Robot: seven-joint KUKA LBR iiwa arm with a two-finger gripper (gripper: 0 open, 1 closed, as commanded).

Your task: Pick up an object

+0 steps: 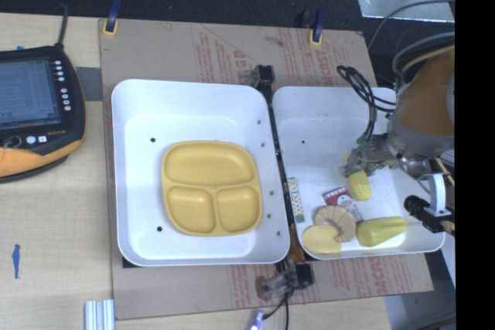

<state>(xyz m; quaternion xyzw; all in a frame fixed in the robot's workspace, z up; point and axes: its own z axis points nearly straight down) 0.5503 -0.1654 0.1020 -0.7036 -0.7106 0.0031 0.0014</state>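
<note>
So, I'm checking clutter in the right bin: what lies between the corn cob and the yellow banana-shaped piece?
In the camera view, bare white bin floor separates the corn cob from the banana-shaped piece; nothing sits between them.

The gripper (pixel 362 164) is too small and dark to read. The arm (pixel 424 106) covers part of the right bin (pixel 309 108). The left edge cuts off the teach pendant (pixel 35 112).

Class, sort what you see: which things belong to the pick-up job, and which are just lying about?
Job:
gripper
corn cob
yellow-green piece
round slice
pale yellow piece
small red packet
right bin

Lying about:
yellow divided plate
left bin
handheld control pad
</note>
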